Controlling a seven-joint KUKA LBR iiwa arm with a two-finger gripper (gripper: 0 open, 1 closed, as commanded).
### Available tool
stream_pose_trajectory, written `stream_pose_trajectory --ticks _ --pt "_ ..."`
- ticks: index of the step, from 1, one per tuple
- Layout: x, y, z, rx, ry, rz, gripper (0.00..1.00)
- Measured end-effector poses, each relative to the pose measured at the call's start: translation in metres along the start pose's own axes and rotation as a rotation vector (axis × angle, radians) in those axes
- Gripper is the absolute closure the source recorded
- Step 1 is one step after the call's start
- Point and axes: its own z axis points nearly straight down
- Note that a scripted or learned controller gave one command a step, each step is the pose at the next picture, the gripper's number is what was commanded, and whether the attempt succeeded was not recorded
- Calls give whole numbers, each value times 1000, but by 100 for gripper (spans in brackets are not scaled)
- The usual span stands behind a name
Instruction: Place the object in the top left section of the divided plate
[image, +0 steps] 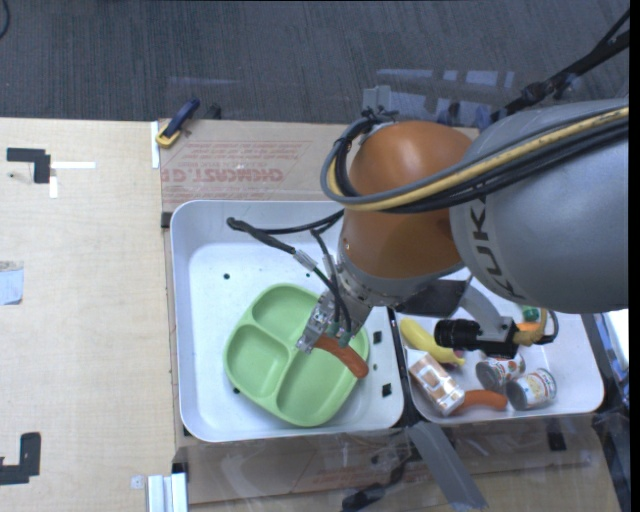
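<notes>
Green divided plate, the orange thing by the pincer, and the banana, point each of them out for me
green divided plate (262, 352): camera view, on the bare floor of its left section.
orange thing (344, 356): camera view, on the middle of its long body.
banana (424, 338): camera view, on its yellow middle.

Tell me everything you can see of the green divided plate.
The light green divided plate looks like smooth moulded plastic, rounded in outline, with raised ridges splitting it into three sections. It lies flat on the floor of the left shallow white bin, turned at a slant to the bin's walls. The arm's hand hangs over its right side, and a slim orange carrot-like object lies across the plate's right rim area just below that hand. Its other sections look bare.
</notes>
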Motion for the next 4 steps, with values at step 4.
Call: stream_pose_trajectory --ticks 4 --pt "-16 1 8 -4 -3 -1161 100"
